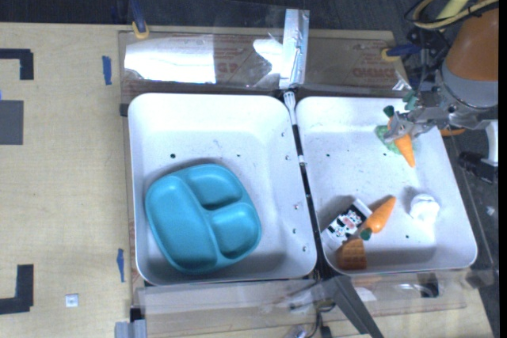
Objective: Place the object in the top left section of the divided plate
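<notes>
A blue divided plate lies in the left bin, towards its front, with two sections at the back and one larger one in front. My gripper is over the back right part of the right bin. Directly under it is a small toy carrot with a green top, its orange tip pointing to the front right. The gripper's body covers the carrot's upper part, so the view does not reveal whether the carrot is gripped or just lying beneath.
The right bin also holds a second carrot, a white rounded object, a black-and-white item and an orange-brown piece at the front. A clear sheet stands behind the left bin.
</notes>
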